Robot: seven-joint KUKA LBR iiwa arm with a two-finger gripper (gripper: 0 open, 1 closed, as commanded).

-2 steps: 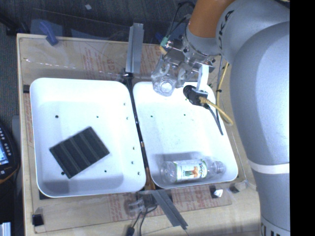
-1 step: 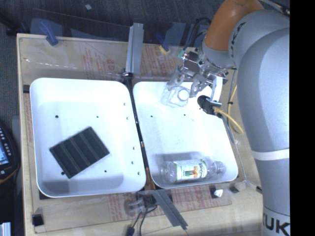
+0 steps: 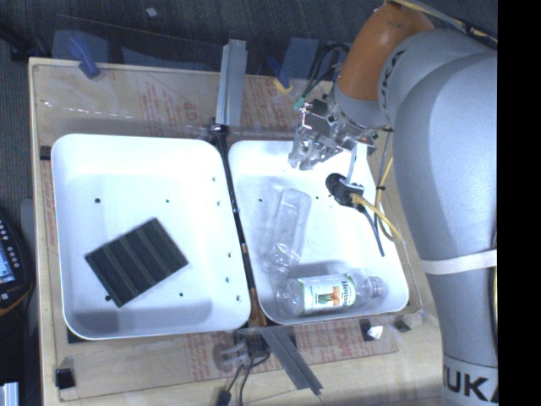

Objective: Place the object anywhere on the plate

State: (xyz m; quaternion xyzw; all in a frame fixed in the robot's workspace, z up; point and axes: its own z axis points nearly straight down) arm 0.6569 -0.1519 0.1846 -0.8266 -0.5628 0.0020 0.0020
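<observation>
I see the pincer (image 3: 309, 153) hovering over the far edge of the right bin (image 3: 254, 218); whether it is open or closed I cannot tell. Two clear plastic bottles lie below it in that bin: an unlabelled bottle (image 3: 286, 228) mid-bin, and a labelled bottle (image 3: 331, 294) on its side along the near wall. The dark ribbed plate (image 3: 136, 261) lies in the left bin (image 3: 76, 184), well apart. The clear bottles' outlines are faint against the white.
</observation>
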